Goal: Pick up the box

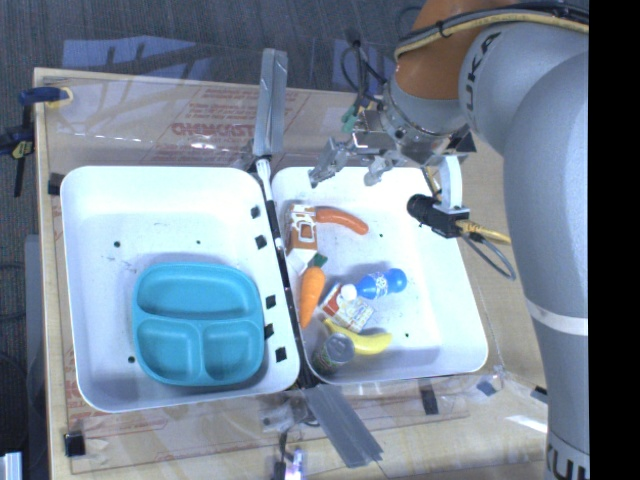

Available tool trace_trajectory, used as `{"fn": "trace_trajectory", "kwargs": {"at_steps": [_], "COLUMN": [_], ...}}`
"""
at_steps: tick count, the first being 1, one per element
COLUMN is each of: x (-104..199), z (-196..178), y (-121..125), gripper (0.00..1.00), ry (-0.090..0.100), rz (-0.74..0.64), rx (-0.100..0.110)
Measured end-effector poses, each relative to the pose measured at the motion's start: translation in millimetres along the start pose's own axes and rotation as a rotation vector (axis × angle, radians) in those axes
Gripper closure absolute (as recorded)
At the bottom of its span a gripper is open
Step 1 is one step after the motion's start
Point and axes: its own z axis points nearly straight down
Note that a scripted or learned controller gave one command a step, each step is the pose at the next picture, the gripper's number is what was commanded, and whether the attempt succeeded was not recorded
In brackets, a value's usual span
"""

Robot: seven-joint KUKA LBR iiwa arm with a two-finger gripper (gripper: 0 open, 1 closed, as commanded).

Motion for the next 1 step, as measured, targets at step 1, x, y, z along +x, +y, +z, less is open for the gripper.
{"fn": "trace_trajectory", "kwargs": {"at_steps": [1], "x": [-28.9], "z": [59.6], "y": [-58.3], "gripper": [0.0], "ry": [-0.001], "rz": [-0.048], "rx": [-0.001]}}
